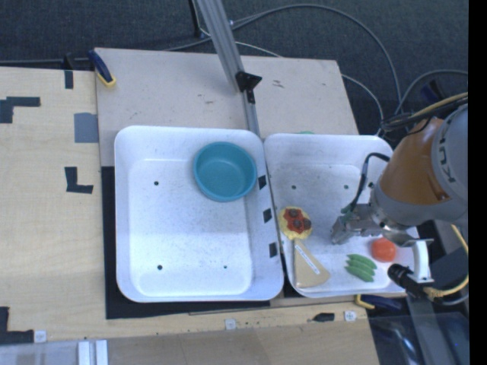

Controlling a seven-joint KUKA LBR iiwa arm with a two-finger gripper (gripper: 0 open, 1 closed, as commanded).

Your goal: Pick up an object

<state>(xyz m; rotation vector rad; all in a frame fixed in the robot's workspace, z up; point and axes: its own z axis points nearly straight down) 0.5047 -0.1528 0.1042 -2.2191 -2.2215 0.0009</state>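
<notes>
Two shallow white bins sit side by side on the bench. The left bin (152, 272) carries a blue bowl (224, 171) up toward its one o'clock corner, upright and close to the wall shared with its neighbour. The right bin (319, 154) holds the small items, all gathered in its lower half: a pizza slice toy (302, 248) lies near seven o'clock along the left wall, its topped end pointing to twelve and its pale crust end toward five; a green pea pod (361, 267) lies at about five o'clock; an orange-red round piece (383, 249), possibly a tomato, sits just beside the pod at its one o'clock. The grey arm with its orange band (411, 166) comes in from three o'clock, and the gripper (340, 233) is low over the bin floor, between the pizza slice and the round piece, near both. It is small and dark against the arm, so how it is set cannot be told, and nothing can be seen in it.
</notes>
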